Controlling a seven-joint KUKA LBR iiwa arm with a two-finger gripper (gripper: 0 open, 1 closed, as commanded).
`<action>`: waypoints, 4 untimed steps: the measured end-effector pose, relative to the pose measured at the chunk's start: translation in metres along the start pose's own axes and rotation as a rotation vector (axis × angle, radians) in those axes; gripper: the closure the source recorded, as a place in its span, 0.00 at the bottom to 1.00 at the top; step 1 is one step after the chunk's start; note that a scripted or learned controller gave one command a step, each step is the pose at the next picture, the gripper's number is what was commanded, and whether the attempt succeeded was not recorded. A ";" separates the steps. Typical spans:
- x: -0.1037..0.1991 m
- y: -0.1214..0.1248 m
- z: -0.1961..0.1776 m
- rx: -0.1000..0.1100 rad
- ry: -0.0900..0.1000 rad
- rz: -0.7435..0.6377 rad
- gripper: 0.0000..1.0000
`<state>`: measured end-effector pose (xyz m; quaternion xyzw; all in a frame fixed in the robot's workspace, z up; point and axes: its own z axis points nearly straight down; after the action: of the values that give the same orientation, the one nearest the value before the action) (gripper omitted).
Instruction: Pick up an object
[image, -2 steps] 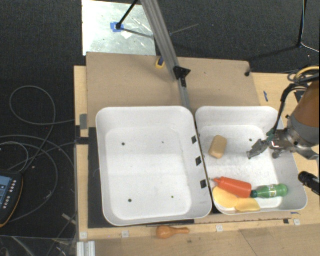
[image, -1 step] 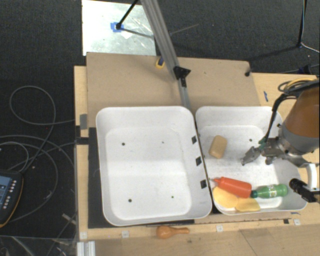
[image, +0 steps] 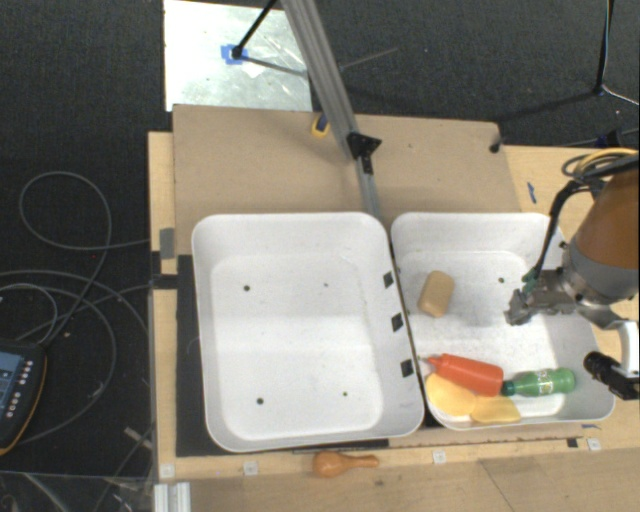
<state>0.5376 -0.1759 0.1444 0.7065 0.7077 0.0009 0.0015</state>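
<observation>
Status of task: not begun as far as shown; nothing lifted, every object lying on a bin floor or the table.

Pincer (image: 518, 308): low over the right bin (image: 470, 232), near its right wall, below the grey arm (image: 608, 250) with orange band. Fingers too small and dark to read; open or closed cannot be told. Nothing visibly between them.

Candidate objects, right bin:
- Tan block (image: 436, 294), alone on the bin floor, mid-left, well apart from the pincer and from the cluster below. Judged the easiest pick: free on all sides.
- Orange-red carrot-like piece (image: 467, 373), lying slantwise, touching the yellow pieces beneath.
- Green bottle (image: 540, 382), on its side, white cap end toward the carrot piece, close to the front wall.
- Yellow pieces (image: 462, 402), pressed into the front left corner, against the divider side.

Left bin (image: 290, 232): bare white floor, black clips along the shared edge.

Outside the bins: small orange pear-shaped item (image: 345, 462) on the table (image: 260, 160) front strip.

Room for moving: open floor between block and pincer; upper half of right bin unobstructed. Front cluster crowded, walls close on two sides, little clearance for fingers there. Slanted metal pole (image: 330, 85) crossing above the bins' shared rear corner.

Remaining: descend, close on one object, lift.
</observation>
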 end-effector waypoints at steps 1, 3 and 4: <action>-0.002 -0.001 -0.064 -0.005 -0.002 -0.002 1.00; 0.043 0.002 -0.060 0.001 0.002 -0.008 1.00; 0.097 0.010 -0.076 -0.001 0.003 -0.010 1.00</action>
<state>0.5470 -0.0792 0.2199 0.7030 0.7111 0.0022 0.0006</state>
